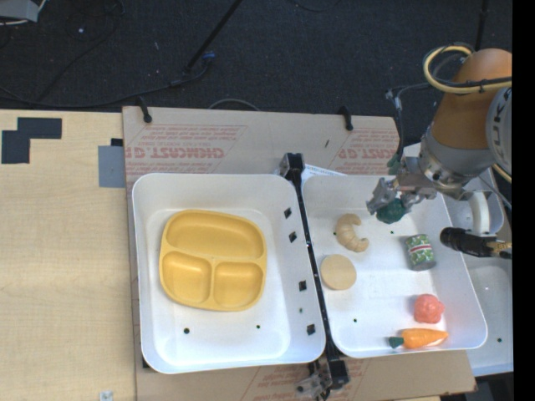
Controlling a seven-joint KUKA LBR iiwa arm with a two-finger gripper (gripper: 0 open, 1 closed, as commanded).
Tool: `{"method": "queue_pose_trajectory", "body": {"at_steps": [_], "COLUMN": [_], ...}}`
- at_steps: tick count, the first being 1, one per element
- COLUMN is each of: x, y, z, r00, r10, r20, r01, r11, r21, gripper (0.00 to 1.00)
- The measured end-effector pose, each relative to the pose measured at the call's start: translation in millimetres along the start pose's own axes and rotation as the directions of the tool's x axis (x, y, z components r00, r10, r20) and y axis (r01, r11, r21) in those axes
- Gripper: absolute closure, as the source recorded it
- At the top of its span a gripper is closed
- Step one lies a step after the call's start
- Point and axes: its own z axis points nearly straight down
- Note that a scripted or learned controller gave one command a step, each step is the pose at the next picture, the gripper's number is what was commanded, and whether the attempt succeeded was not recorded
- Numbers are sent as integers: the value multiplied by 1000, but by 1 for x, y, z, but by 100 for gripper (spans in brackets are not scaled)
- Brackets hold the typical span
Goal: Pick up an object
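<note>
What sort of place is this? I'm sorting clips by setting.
Probably a robotics lab test bench: a grey-and-orange arm reaches over two white bins, toy food such as a carrot lies inside, and cables trail behind.

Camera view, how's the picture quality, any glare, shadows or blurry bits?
Camera view: even, soft light, with faint shadows beside the croissant and round cookie; the white bin looks bright with no harsh glare; the yellow tray is sharp; the gripper is slightly soft, its detail hard to read; the background floor is dark.

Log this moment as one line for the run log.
claw: shut on green object | over right bin | croissant, can in bin
</note>
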Motion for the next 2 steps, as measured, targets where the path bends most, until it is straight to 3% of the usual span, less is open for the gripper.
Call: {"method": "queue_pose_trajectory", "body": {"at_steps": [2], "x": [113], "y": [-4], "z": [11], "r00": [1000], "r10": [-1], "r20": [1], "r01": [1], "r11": [1000], "r21": [0], "gripper": [100]}}
